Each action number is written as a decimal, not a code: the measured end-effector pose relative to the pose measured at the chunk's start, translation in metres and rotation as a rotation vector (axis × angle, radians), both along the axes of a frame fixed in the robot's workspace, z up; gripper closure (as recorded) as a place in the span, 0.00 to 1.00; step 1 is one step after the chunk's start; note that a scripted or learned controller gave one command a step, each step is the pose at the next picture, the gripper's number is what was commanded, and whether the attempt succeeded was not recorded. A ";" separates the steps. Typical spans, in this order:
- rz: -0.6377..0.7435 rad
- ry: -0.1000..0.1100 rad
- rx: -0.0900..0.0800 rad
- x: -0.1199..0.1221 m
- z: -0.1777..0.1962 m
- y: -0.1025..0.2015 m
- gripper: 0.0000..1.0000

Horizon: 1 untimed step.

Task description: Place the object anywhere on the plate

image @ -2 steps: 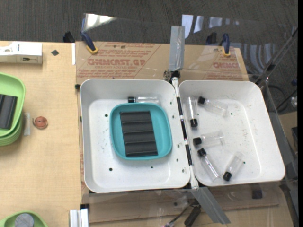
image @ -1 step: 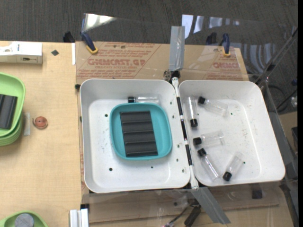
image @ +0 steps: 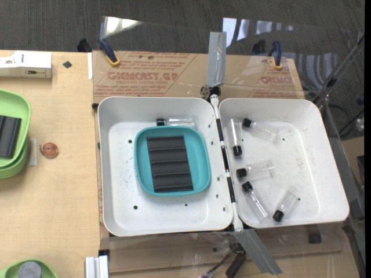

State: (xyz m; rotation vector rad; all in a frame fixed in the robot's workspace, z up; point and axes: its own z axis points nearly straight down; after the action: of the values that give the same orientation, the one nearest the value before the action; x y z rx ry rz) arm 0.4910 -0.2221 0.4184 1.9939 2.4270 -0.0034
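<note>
Gripper: I cannot tell if it is wide, narrow or holding something.
Left bin (image: 116, 172): a white bin with a blue-green plate and one tube in it.
Plate (image: 200, 155): it sits in the middle of the left bin. A black ridged block (image: 169, 164) lies on it.
Tube by the plate (image: 174, 121): clear with a black cap. It lies flat on the bin floor, just past the plate's far edge, not on the plate.
Right bin (image: 316, 161): a white bin right next to the left one.
Tubes in the right bin: five clear tubes with black caps. One (image: 236, 136) lies along the left wall, one (image: 259, 129) near the far side, one (image: 255, 171) in the middle, and two (image: 254, 198) (image: 286, 204) near the front.
Table (image: 64, 213): light wood, with a green dish (image: 17, 106) at the left edge and a small orange disc (image: 50, 150) near it.
</note>
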 end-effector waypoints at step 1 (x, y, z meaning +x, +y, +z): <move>0.000 0.000 0.000 0.000 0.000 0.000 0.00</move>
State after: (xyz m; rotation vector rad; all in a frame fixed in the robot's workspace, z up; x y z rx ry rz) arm 0.4910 -0.2221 0.4184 1.9939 2.4271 -0.0034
